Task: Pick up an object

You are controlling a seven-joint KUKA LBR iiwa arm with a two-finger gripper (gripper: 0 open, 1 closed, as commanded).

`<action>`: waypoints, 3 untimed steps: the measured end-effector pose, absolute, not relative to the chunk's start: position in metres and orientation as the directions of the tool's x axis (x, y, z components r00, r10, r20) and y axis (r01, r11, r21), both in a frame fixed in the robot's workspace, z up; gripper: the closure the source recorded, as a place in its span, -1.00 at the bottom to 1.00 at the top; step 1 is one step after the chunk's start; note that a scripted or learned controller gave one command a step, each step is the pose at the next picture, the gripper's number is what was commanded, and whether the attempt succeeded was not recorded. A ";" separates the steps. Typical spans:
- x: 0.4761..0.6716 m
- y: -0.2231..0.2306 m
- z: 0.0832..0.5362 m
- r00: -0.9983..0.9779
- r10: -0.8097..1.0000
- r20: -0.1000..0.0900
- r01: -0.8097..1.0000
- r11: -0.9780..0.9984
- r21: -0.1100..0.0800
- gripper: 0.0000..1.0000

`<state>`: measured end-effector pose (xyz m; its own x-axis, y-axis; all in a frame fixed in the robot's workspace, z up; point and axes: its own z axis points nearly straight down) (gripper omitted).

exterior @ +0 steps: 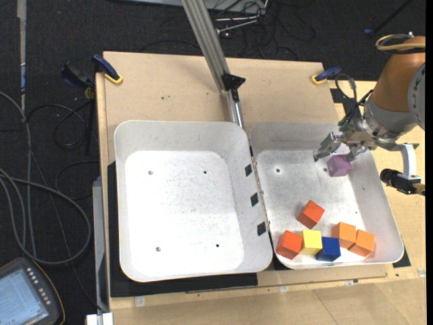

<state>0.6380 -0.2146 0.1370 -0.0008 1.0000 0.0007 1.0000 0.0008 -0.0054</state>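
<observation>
Hand (340, 149) is seen over the upper part of the right bin (384, 202). A purple block (339, 165) is positioned at the fingertips; whether it is gripped cannot be told. Orange, yellow and blue blocks (329, 248) are clustered along the bin's near edge. Left bin (128, 181) is noted alongside on the desk (169, 87).

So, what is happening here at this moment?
The robot arm reaches into the right bin from the right side. Its gripper sits right above a purple block near the bin's far end; whether it grips the block is unclear. Orange, yellow and blue blocks lie grouped at the near edge.
</observation>
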 end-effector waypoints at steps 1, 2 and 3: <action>0.644 -0.216 0.123 -0.002 1.000 -0.007 1.000 0.002 0.019 -1.00; 0.644 -0.216 0.132 -0.005 1.000 -0.011 1.000 0.005 0.022 1.00; 0.641 -0.219 0.195 -0.002 1.000 -0.003 1.000 0.002 0.008 1.00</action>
